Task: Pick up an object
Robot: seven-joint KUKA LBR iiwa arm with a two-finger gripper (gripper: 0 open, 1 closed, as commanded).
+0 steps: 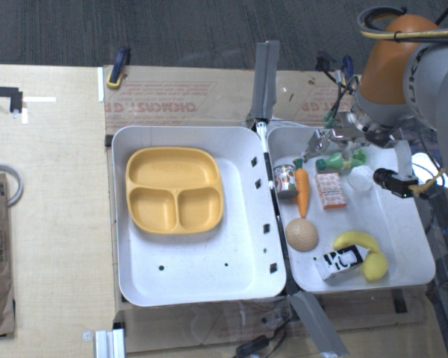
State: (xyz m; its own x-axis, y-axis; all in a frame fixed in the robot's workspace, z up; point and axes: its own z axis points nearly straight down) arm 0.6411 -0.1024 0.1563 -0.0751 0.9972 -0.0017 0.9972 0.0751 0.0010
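A banana (356, 242) and a lemon (375, 267) flank a small black-and-white box (342, 260) at the near edge of the right bin (403, 222), well below the robot's hand (330, 136), whose grip cannot be told. Just under the hand lies a green toy (342, 160), probably light and awkward; the carrot (302, 191) beside it looks stiff, best taken mid-length. A can (284, 178), a red packet (330, 189) and a tan ball (302, 235) share that bin. The left bin (209, 274) holds a yellow divided plate (175, 190).

The arm (403, 66) reaches in from the right, gripper (330, 142) lowered.
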